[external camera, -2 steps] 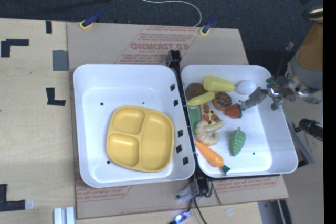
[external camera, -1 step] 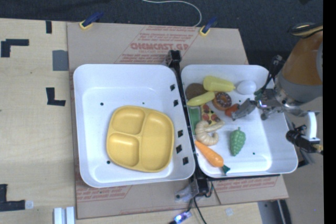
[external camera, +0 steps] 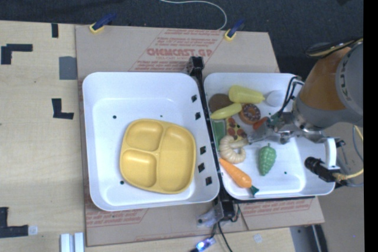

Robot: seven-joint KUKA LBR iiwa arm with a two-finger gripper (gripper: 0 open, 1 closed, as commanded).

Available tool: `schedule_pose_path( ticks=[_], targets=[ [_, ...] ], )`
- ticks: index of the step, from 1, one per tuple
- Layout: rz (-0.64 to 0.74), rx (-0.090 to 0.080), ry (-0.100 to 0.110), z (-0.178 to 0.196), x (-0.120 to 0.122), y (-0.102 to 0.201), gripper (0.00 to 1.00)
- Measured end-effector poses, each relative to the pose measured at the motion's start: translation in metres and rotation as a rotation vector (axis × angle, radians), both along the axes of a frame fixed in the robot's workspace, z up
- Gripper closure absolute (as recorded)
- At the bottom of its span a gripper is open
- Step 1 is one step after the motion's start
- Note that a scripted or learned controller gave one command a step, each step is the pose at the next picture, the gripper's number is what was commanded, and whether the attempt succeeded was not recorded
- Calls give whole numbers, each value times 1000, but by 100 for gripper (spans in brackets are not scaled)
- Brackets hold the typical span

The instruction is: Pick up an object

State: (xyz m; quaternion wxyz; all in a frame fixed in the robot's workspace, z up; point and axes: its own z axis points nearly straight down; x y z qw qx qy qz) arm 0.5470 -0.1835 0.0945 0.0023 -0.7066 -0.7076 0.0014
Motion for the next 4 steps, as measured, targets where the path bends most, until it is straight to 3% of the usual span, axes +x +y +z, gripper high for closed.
schedule_pose_path(
  ticks=[1, 2, 4],
  targets=[
    [0, -2, -6, -7, 1, -1, 0],
    [0, -4, -8, 2, 2, 0, 100],
    [0, -2, -8, 93, 0, 4, 100]
  ],
)
